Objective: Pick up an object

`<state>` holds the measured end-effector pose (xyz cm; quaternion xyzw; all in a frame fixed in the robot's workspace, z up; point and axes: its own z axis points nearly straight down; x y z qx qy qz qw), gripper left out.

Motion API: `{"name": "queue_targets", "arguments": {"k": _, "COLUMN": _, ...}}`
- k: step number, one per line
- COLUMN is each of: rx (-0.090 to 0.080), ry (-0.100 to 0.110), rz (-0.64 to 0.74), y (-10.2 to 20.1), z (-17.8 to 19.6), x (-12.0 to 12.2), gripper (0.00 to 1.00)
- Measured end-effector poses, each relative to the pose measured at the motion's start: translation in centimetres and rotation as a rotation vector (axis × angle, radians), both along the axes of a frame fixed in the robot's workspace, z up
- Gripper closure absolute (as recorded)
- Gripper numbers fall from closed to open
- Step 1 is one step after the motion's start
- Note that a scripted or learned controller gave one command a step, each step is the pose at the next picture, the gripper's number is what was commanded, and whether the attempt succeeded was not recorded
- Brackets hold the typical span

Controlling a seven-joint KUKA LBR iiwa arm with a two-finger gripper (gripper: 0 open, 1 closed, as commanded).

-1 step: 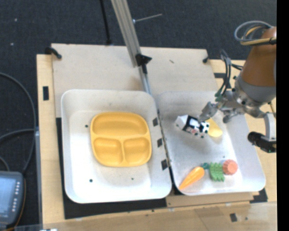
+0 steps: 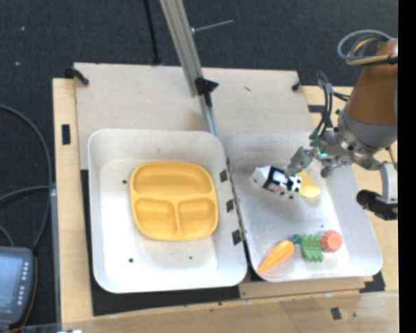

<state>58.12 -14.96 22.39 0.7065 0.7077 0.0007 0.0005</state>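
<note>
The right bin (image 2: pixel 353 217) holds several small things. A black-and-white toy (image 2: pixel 275 181) lies near its middle, with a pale yellow rounded piece (image 2: pixel 310 189) touching its right side. Along the front edge lie an orange carrot (image 2: pixel 276 254), a green ridged piece (image 2: pixel 311 248) and a reddish round piece (image 2: pixel 331 241). My gripper (image 2: pixel 312 165) hangs over the bin's far right part, just above and behind the yellow piece. Its two fingers are spread open and nothing sits between them.
The left bin (image 2: pixel 107 255) holds a yellow divided plate (image 2: pixel 173 200). A slanted metal post (image 2: pixel 187 47) rises from the back between the bins. The bins' shared wall (image 2: pixel 234 214) runs just left of the toy.
</note>
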Motion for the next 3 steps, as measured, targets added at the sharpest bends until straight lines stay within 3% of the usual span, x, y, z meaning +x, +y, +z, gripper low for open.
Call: {"name": "queue_targets", "arguments": {"k": 3, "rx": -0.002, "ry": 0.004, "rz": -0.004, "y": 0.1, "z": -12.5, "x": 0.1, "gripper": 0.0}}
